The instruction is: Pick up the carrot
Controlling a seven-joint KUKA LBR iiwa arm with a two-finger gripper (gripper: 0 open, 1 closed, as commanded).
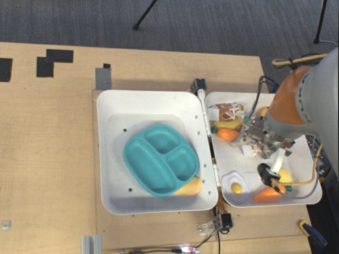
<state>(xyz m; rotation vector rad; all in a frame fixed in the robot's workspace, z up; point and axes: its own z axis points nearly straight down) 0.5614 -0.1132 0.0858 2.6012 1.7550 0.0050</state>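
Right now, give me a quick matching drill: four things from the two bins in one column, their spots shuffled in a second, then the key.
Things:
1. teal plate
2. fried egg
3. carrot
4. brown packet

Places:
A. far end of the right bin, by the banana
B. middle of the left bin
C. near edge of the right bin, under the gripper
D. near left corner of the right bin

Pairs: 1-B, 2-D, 3-C, 4-A
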